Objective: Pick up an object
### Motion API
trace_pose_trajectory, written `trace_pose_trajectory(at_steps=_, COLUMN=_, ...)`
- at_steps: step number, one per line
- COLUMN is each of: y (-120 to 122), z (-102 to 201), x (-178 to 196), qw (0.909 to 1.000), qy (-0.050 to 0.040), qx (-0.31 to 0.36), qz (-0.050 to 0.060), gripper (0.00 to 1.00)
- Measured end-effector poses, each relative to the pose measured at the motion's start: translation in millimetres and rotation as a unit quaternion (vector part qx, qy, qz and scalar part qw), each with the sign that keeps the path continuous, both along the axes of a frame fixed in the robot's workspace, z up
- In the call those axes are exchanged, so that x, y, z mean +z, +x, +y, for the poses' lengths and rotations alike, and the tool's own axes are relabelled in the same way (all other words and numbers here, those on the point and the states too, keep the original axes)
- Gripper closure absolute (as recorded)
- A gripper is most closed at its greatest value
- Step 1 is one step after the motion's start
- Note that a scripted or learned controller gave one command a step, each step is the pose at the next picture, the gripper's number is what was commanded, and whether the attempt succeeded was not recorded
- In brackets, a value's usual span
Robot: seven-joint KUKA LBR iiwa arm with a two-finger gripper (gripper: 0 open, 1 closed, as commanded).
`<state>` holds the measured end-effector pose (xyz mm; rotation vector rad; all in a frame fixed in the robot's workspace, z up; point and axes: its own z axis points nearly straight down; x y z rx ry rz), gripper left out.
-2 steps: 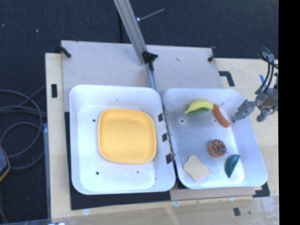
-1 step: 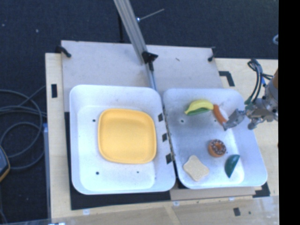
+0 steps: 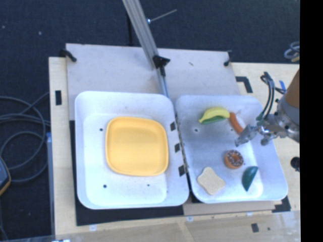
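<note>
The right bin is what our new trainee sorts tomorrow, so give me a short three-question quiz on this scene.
1. True or false: the yellow plate lies in the right bin.
2. Which item lies nearest the gripper? A banana B carrot C bread slice
3. What lies between the donut and the bin's right wall?

Key: 1 false, it lies in the left bin. 2 B. 3 the green leaf-shaped piece.

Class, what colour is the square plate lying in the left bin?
Yellow-orange, plain with no pattern. The square plate lies in the left bin, clearest in the camera view.
</note>
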<state>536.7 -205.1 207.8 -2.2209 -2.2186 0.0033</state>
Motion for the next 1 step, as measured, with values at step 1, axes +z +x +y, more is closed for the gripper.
trace_pose_trajectory(at_steps=1, y=3.7, z=0.8, x=-43.0, qw=1.0, qy=0.0, qx=0.0, qz=0.0, gripper=0.0)
